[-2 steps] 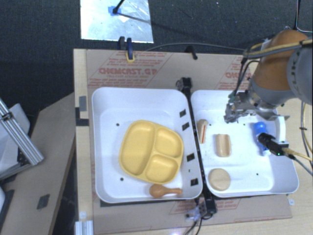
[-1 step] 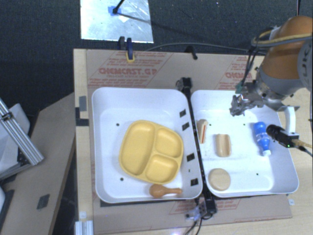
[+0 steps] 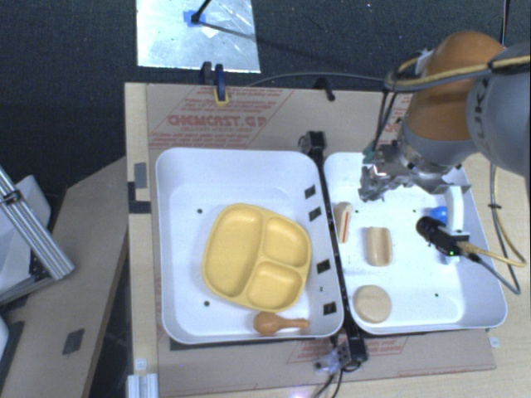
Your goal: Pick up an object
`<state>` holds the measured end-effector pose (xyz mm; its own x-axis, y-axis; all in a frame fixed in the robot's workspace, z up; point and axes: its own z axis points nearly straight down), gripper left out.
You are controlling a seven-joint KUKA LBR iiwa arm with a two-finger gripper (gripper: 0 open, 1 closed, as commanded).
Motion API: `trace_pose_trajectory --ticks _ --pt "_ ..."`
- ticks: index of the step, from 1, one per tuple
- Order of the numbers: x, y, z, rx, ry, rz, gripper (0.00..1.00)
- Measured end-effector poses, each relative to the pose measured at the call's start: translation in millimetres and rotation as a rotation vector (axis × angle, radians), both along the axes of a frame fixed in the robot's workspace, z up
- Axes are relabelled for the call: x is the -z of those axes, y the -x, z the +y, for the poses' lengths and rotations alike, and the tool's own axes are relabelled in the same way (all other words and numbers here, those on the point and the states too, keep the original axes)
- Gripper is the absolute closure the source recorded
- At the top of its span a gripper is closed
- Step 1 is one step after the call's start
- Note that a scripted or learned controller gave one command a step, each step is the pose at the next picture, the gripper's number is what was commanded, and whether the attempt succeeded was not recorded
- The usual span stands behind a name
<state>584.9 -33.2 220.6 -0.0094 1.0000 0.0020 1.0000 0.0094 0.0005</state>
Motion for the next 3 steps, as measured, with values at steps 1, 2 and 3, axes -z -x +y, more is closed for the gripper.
trace_pose_trajectory --ticks 1,2,3 --pt "3.8 13.7 42.7 0.002 0.001 0.001 1.00" --pt "-5.8 17.9 90.5 0.000 0.000 -0.002 1.00" --pt "-13.9 25.4 144.1 -0.001 0.000 -0.001 1.00"
